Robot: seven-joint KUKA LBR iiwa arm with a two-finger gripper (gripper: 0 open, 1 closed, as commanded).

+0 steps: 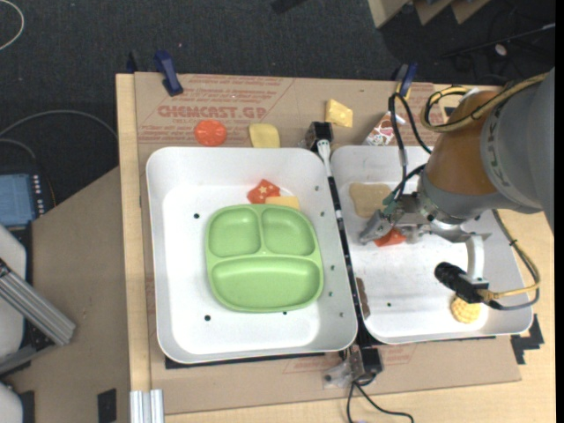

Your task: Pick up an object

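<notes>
The end effector (381, 228) was seen low over the right bin (414, 326), in its upper left part, with the arm (493, 152) reaching in from the right. A small red object (392, 239) lay on the bin floor directly beneath the end effector, touching it or very nearly so. Whether the end effector was clenched or released could not be told, nor whether the red object was grasped. Just behind it, a tan flat slice (368, 197) was seen on the bin floor. A round yellow waffle-like piece (465, 310) lay near the front right corner of the same bin.

In the left bin (173, 236), a green divided plate (263, 258) was placed at the centre. A red piece (263, 191) and a pale yellow piece (284, 203) were found side by side at the plate's far rim.

On the table (139, 148) behind the bins, an orange disc (210, 132), a yellow block (263, 136), a yellow wedge (338, 113) and a red-and-white item (381, 133) were spread in a loose row. A blue clamp (167, 71) was fixed at the table's far edge.
</notes>
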